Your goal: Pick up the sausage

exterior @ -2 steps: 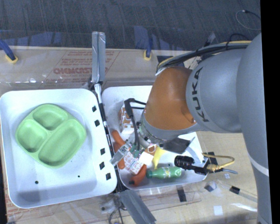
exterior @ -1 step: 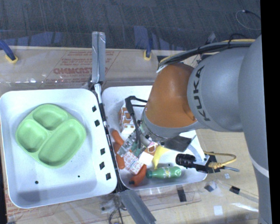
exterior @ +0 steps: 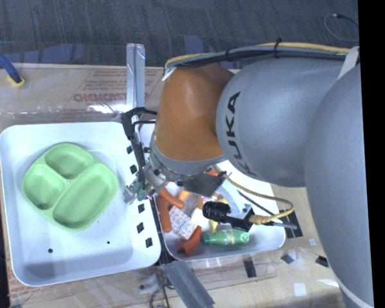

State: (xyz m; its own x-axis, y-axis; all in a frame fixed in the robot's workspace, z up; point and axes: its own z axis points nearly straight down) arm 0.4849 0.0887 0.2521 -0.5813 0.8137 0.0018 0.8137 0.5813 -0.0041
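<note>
Arm (exterior: 267, 114) reaches in from the right, its orange band and grey bulk covering most of the right bin (exterior: 274, 241). Gripper (exterior: 138, 188) sits low over the divide between the two bins, near the left bin's right wall; can't tell whether it has hold of anything, tip too small and cluttered to judge. Sausage (exterior: 190, 241), reddish-orange, lies in the right bin near the front wall, long axis on a diagonal: upper end points up-right toward a white packet (exterior: 181, 219), lower end down-left toward the bin's front-left corner. It touches or just abuts a green bottle (exterior: 228, 238) lying on its side, approx. horizontal. Other orange pieces (exterior: 171, 199) lie farther back, partly hidden under the wrist. Left bin (exterior: 31, 268) holds a green three-compartment tray (exterior: 70, 184), well apart from the sausage.
</note>
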